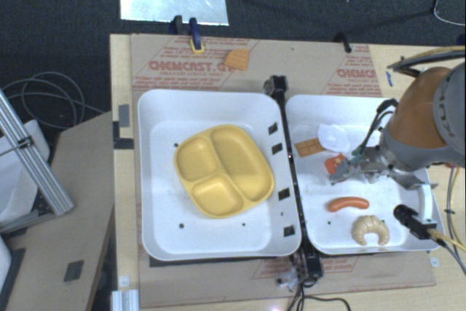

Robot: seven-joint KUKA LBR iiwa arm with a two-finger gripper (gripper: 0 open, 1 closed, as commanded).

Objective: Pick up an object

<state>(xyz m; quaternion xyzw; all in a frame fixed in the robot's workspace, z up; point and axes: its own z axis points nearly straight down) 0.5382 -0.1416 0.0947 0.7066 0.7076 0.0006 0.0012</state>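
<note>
Nearest on our bench, the croissant (371, 229) and sausage (348, 204) lie loose in the right bin (320, 240); farther, the gripper (342, 170) hangs over an orange-red piece (334, 164), finger state indiscernible.

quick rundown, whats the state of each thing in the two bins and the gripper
yellow plate: upright in the left bin, compartments bare
hot dog: lying flat, right bin
croissant: lying flat near the front wall
waffle piece: flat by the divider
red thing: at the gripper, grasp unclear
</note>
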